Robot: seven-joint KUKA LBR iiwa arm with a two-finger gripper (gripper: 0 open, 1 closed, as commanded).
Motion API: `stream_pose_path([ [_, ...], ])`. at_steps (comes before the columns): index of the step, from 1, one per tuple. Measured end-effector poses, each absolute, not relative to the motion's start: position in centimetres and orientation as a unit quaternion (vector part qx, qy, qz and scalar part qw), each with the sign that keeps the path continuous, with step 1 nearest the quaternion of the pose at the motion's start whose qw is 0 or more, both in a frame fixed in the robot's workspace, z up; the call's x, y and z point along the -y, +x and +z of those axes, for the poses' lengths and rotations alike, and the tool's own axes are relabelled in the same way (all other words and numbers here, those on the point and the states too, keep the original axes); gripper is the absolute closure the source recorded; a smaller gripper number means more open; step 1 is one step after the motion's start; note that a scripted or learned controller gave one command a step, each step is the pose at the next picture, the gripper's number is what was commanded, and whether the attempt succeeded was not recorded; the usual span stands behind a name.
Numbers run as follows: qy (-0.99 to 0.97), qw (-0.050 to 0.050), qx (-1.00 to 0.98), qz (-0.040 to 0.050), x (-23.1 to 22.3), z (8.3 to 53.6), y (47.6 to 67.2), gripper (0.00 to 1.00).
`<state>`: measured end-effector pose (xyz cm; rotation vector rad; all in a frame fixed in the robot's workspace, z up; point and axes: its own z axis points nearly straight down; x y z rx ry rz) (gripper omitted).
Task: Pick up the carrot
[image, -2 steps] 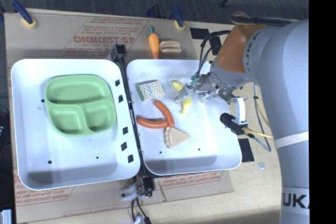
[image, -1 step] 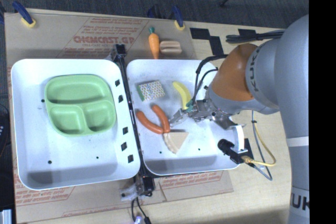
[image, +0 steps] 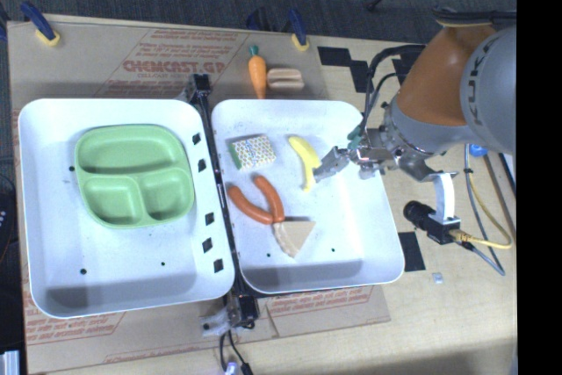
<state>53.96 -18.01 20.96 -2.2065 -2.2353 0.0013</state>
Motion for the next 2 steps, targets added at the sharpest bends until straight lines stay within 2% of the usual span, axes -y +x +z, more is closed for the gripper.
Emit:
stream_pose_path([
  [1,-0.724,0.003,0.69,0.0018,15.3,11.5,53.6,0.0],
  [2,-0.733,0.001,0.681,0.0008,20.0,18.6,55.0,0.0],
])
